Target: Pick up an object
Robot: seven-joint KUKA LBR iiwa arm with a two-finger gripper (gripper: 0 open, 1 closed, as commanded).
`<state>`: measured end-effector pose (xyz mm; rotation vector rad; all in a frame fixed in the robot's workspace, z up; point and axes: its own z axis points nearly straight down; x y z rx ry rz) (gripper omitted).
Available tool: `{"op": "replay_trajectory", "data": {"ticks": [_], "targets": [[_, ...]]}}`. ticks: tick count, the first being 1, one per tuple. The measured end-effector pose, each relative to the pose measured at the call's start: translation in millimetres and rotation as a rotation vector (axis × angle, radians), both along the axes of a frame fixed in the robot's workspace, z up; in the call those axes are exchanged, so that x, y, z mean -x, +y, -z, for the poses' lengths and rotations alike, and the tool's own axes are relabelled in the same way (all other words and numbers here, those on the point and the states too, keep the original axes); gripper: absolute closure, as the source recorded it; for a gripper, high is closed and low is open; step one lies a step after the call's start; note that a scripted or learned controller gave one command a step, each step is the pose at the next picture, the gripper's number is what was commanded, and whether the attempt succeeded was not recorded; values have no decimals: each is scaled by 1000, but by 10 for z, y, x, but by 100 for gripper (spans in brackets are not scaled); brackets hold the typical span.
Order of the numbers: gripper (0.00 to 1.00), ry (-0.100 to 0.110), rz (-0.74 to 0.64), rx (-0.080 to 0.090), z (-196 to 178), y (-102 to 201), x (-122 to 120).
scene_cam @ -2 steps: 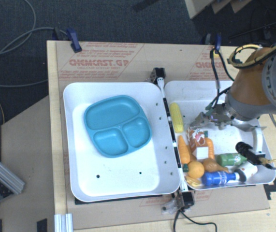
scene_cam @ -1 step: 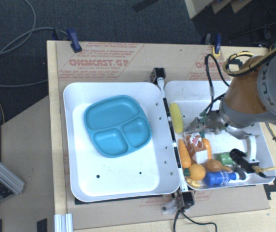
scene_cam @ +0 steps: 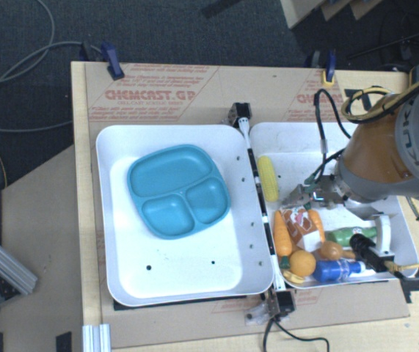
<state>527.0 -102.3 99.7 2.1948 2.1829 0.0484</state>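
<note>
The bench (scene_cam: 158, 94) is a pale board with red print along its far side, blue clamps (scene_cam: 111, 61) at its far corners; two white bins sit on it side by side, touching along a hinged seam. The left bin (scene_cam: 121, 270) holds one thing, a blue plate (scene_cam: 178, 189) with three sections, lying flat toward the far half. The arm (scene_cam: 389, 149), grey with its orange band, leans in from the right over the right bin (scene_cam: 290, 134) and covers much of it; black cables (scene_cam: 326, 108) loop across the far right corner.

The clutter is packed into the near half of the right bin; a corn cob (scene_cam: 268, 177) lies lengthwise against the seam, a carrot (scene_cam: 282, 233) just nearer along the same wall, a printed packet (scene_cam: 304, 224) beside it, an orange (scene_cam: 302, 262) touching the carrot's near end; a blue bottle (scene_cam: 335, 270) lies along the near wall, a green piece (scene_cam: 352, 235) and a small brown one (scene_cam: 332, 251) behind it.

The gripper (scene_cam: 313, 194) hangs low just above the packet's far edge, between corn and arm; from here I cannot tell how it is set, and nothing shows clearly caught in it.
</note>
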Motion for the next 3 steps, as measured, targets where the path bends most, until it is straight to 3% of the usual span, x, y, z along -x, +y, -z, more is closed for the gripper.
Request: {"op": "replay_trajectory", "data": {"ticks": [1,2,3], "targets": [[0,3,-3,1,6,49,207],[100,-4,-7,-4,-119,87,186],[0,2,-7,-5,-98,91,203]]}}
